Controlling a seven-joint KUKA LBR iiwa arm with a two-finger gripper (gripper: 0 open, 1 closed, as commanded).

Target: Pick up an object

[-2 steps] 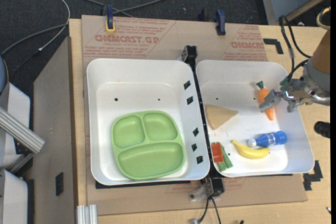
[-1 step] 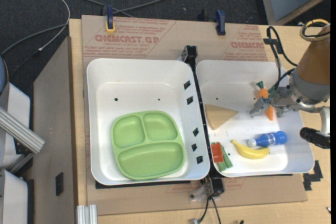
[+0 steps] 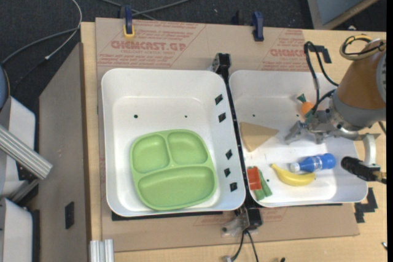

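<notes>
Fingers [image 3: 303, 132] look spread over bare bin floor; the banana [image 3: 293, 175] lies left-right, ends curling up, beside the bottle [image 3: 314, 163]

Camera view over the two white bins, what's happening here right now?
A grey arm with an orange band reaches into the right-hand white bin, its tool low above the bin floor. A yellow banana, a blue bottle and a red-and-green block lie nearby. The left-hand white bin holds a green divided plate.

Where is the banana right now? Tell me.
The banana lies in the right bin, near its front edge, just below the blue bottle and right of the red and green blocks.
</notes>
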